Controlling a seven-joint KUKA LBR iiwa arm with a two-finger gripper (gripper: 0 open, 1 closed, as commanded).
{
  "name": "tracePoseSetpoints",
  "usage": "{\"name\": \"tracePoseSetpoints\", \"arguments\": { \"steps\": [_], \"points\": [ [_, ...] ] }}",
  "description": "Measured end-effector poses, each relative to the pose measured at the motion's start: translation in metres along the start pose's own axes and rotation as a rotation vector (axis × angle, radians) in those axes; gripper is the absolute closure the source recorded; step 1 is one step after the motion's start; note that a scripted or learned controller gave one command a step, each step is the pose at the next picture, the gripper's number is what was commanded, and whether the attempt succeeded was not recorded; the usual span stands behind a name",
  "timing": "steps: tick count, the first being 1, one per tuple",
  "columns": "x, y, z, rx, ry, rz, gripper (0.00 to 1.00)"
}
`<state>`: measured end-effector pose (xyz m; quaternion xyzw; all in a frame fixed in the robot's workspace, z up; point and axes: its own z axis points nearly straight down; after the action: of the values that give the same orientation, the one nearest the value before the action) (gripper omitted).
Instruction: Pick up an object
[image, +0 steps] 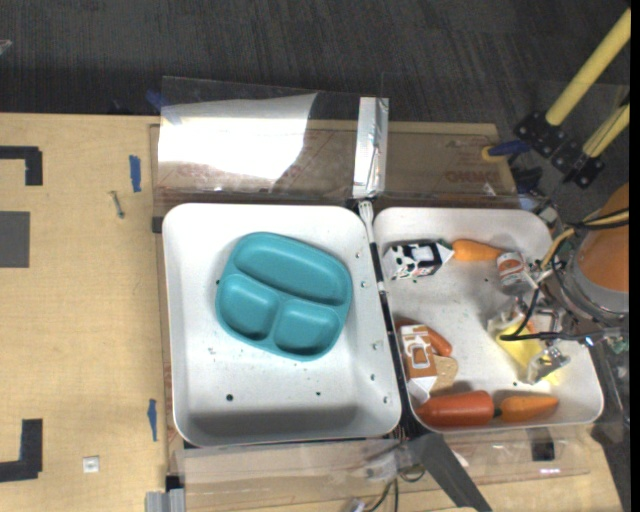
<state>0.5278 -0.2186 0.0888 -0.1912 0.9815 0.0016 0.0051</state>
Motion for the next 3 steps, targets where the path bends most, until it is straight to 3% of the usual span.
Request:
{"name": "tracePoseSetpoints", "arguments": {
  "steps": [1,2,3],
  "points": [
    [-0.088,0.026,0.001,0.004,-0.004,-0.013,0.0],
    [-0.103,0.018,0.002,0.006,-0.003,0.068,0.0],
    [-0.107,0.017,-0.013,0.012,-0.018,0.07,1.0]
  ]
}}
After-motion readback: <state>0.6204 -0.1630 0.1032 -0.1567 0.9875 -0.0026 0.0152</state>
